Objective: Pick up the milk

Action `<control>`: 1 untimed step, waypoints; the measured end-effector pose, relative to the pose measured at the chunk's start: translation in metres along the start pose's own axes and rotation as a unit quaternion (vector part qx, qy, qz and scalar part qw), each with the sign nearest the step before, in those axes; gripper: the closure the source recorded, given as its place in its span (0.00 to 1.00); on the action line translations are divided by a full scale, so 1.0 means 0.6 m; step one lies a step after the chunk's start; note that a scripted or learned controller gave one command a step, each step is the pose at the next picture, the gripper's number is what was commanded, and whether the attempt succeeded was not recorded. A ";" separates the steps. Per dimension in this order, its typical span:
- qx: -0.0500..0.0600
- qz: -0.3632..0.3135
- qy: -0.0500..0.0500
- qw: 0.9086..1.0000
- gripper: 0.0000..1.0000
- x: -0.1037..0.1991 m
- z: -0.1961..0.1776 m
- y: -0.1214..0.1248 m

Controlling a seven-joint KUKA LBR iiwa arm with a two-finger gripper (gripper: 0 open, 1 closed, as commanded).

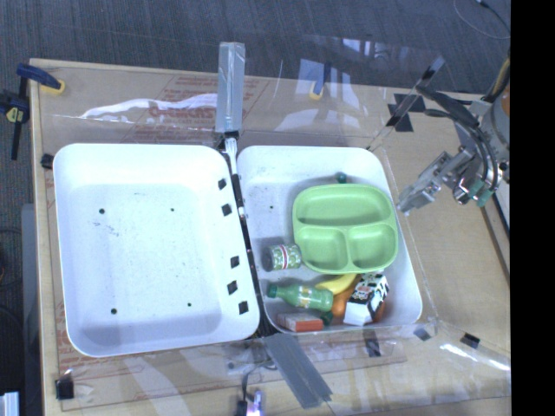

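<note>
I see milk carton (pixel 367 299), white with black cow patches, lying tilted in right bin's (pixel 260 180) near right corner, against near wall.

The claw (pixel 414 198) hangs low at the right, tilted left, seemingly holding nothing.

Milk carton (pixel 368 299) in right bin (pixel 260 198), front of tray (pixel 344 229).

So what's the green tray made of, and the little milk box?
The green tray looks like moulded plastic: one even colour, smooth, slightly shiny, with rounded compartments. The milk seems to be a printed cardboard carton, judging by its boxy shape and black-and-white print, though it's too small to be sure.
</note>
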State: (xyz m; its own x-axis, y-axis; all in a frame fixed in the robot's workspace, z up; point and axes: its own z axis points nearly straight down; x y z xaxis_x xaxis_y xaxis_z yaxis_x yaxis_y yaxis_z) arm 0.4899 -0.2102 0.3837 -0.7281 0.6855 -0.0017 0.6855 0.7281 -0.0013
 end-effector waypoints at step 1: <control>-0.001 -0.150 -0.002 0.989 1.00 -0.066 -0.102 0.064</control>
State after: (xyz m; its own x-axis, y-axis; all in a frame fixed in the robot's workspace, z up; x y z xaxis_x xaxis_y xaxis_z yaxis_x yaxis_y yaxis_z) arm 0.5450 -0.2090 0.4447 -0.8989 0.4381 -0.0065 0.4381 0.8989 0.0000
